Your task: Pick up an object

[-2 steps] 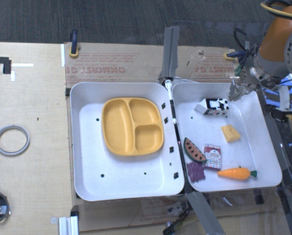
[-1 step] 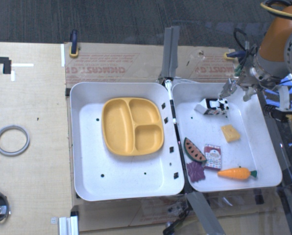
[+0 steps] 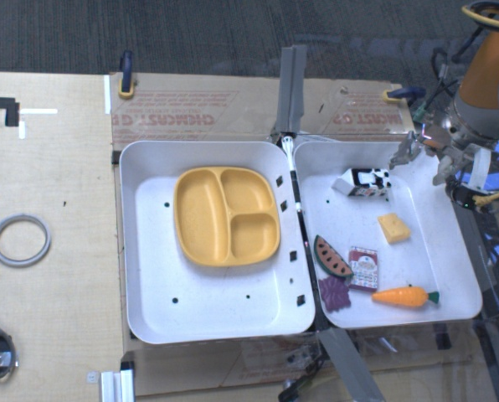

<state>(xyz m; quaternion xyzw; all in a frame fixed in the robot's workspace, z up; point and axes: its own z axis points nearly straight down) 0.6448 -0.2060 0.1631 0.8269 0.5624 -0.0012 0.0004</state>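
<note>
**Approach stage: nothing gripped, tool at the right bin's far corner**

The things on offer all lie in the right bin [image 3: 450, 249]. A black-and-white carton [image 3: 365, 182] lies near the far wall, and a yellow cheese block [image 3: 393, 228] sits just toward the near side from it. Along the left wall is a watermelon slice [image 3: 331, 257], with a small red-and-white box [image 3: 363, 267] beside it and a purple grape cluster [image 3: 334, 294] touching the box's lower corner. An orange carrot [image 3: 403, 297] lies near the front wall. None of them is lifted; each rests on the bin floor.

The left bin [image 3: 141, 249] carries a yellow divided plate [image 3: 227, 216]. It sits well apart from the arm.

I judge the pick to be in its opening step. The next move calls for choosing one piece, bringing the tool over it and lowering. The carton and cheese are nearest and stand clear of their neighbours, so they look the easier choices.

The tool [image 3: 424, 151] hangs at the right bin's far right corner, above the rim, with the orange band [image 3: 487, 74] rising behind it at the right edge. Whether it is spread or pressed together I cannot tell; the parts there are too small and tangled.
</note>
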